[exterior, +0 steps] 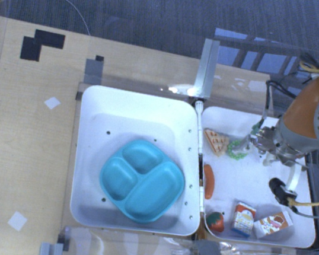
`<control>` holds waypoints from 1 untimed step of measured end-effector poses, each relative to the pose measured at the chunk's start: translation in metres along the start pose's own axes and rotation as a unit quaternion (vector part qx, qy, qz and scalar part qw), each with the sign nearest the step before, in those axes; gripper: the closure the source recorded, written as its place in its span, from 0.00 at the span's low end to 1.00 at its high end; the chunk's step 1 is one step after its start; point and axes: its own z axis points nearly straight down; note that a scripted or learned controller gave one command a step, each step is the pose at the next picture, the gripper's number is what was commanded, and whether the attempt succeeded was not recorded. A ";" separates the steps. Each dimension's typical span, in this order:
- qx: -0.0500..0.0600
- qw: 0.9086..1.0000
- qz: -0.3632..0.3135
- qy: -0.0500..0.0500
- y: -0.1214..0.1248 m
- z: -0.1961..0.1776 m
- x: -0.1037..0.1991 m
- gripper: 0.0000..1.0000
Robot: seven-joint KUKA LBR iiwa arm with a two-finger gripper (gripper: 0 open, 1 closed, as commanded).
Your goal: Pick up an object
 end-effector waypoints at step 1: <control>0.010 1.000 0.021 0.001 0.054 0.010 0.053 0.00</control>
